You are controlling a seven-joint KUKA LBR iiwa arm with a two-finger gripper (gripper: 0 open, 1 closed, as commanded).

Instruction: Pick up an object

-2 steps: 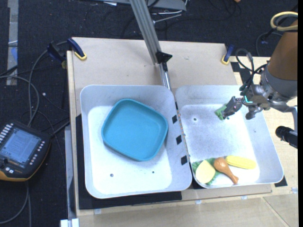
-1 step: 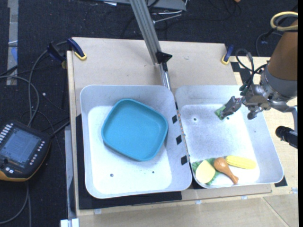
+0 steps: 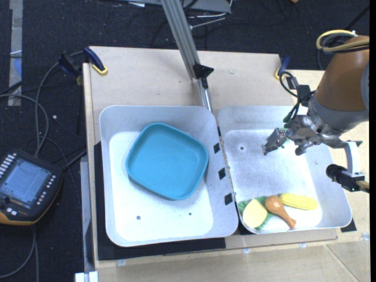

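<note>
Over the right bin, the gripper hangs with fingers spread wide and nothing between them, well apart from the yellow, orange and green toy foods clustered at its near edge.

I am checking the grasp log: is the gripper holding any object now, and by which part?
Nothing is held. The gripper is open above the bare floor of the right bin, apart from the toy food at its front edge.

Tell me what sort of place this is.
Probably a robotics lab test bench: two shallow white bins clamped on a wooden board, a grey handheld control pendant with cables on the dark floor, and the grey-and-orange robot arm reaching in.
</note>
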